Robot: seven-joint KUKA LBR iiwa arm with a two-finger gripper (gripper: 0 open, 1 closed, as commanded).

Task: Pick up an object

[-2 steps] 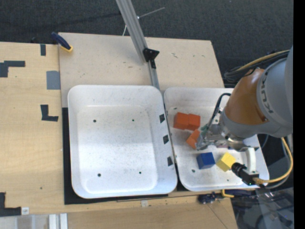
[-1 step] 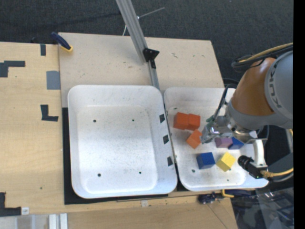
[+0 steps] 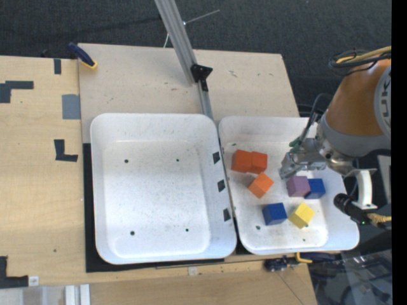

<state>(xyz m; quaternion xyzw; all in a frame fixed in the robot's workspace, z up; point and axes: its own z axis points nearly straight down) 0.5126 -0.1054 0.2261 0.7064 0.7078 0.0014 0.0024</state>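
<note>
Down in the right bin point(image 3: 251, 129) sits the cluster of blocks, and the gripper point(image 3: 294, 166) hangs right over it. The purple block point(image 3: 297, 186) lies just below the gripper, at about six o'clock from it, with a blue block point(image 3: 315, 187) touching its right side at three o'clock. At eight o'clock from the gripper there is a small orange block point(image 3: 261, 185), tilted like a diamond. Above that one, at nine o'clock from the gripper, rests the larger orange-red block point(image 3: 248, 161). Toward the bin's near edge, another blue block point(image 3: 274, 213) and a yellow block point(image 3: 302, 215) sit close together, the yellow one at three o'clock of the blue. Nothing can be seen between the gripper's tips, and whether they are spread or closed, I cannot tell from this angle.

The arm point(image 3: 359, 110), grey with its broad orange band, comes in from three o'clock. The left bin point(image 3: 105, 132) lies alongside, at nine o'clock of the right one. A grey metal pole point(image 3: 178, 33) slants in from twelve o'clock, ending where the two bins meet.
</note>
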